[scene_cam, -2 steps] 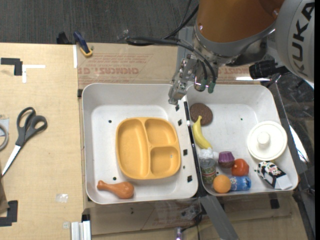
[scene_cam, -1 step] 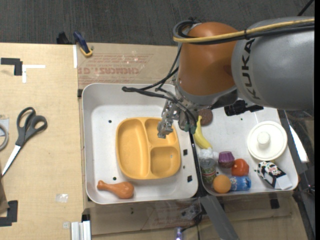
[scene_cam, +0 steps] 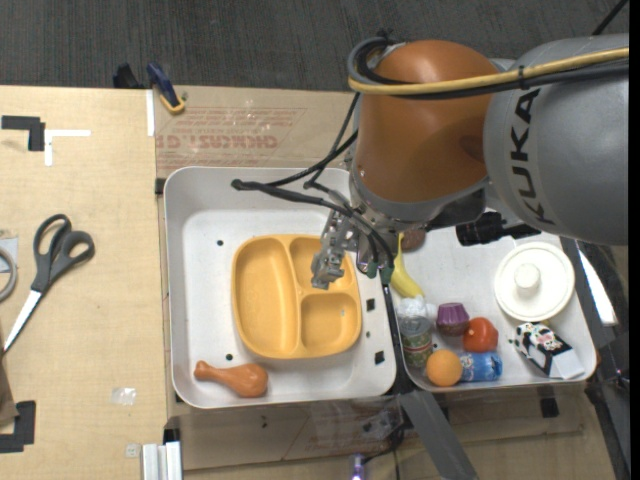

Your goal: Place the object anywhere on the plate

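Fingers [scene_cam: 329, 264] of the gripper [scene_cam: 340, 258] hang over the yellow plate's [scene_cam: 270, 298] right rim; whether they pinch anything I cannot tell. A toy drumstick [scene_cam: 232, 377] lies in the left bin [scene_cam: 190, 228], just below the plate.

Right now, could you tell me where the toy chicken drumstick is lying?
The drumstick lies in the left bin, near its front-left corner, just below the yellow divided plate and not on it.

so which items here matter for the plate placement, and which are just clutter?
Job:
yellow plate
gripper
toys in the right bin, e.g. banana, orange

Lying about:
drumstick
scissors
white lid
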Controlling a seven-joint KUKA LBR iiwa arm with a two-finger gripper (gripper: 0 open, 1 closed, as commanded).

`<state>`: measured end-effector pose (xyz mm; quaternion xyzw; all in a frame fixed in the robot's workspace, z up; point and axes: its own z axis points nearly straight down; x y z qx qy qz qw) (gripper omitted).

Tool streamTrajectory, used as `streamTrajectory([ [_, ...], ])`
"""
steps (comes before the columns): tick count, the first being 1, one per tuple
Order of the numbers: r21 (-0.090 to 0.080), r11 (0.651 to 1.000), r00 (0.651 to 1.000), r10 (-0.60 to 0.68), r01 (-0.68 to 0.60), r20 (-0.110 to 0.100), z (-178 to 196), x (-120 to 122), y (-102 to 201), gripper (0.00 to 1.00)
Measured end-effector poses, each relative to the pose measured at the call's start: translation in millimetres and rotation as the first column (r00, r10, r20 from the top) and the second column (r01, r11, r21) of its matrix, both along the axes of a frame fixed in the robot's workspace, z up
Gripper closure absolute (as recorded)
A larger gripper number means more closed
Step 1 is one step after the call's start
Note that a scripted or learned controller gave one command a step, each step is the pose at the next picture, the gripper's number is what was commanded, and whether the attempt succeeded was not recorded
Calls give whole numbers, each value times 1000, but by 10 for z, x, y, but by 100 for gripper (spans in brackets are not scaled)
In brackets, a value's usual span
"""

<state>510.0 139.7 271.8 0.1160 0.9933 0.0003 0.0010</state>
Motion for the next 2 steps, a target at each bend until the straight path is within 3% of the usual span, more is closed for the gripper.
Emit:
streamTrajectory([
  [1,-1,916,916,401,-401,2,496,-307,-436,100],
  [2,0,868,868,497,-497,-2,133,-237,-327,100],
])
